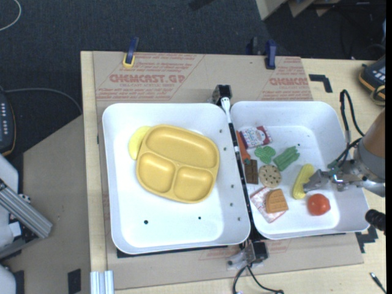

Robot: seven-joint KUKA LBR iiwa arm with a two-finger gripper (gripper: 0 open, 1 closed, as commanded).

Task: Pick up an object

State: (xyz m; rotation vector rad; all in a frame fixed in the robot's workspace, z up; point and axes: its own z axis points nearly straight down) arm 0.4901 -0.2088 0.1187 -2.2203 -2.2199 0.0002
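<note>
Right bin (288, 110) holds toy food: red tomato (318, 204) near front right, yellow banana (302, 181) tilted just beside it, green pieces (277, 156) mid-bin, round cookie (269, 176), orange cracker in clear wrapper (273, 201), red packet (253, 137) toward back, brown bar (250, 171) along left wall.

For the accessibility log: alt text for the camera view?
The gripper hangs low in the right bin between a yellow toy and a red tomato; the left bin holds a yellow divided plate.

A robotics lab: two white bins (116, 164) clamped onto a cardboard-covered bench (184, 72), loose cables (37, 94) over dark carpet (61, 17), aluminium framing (24, 213) at left.
</note>
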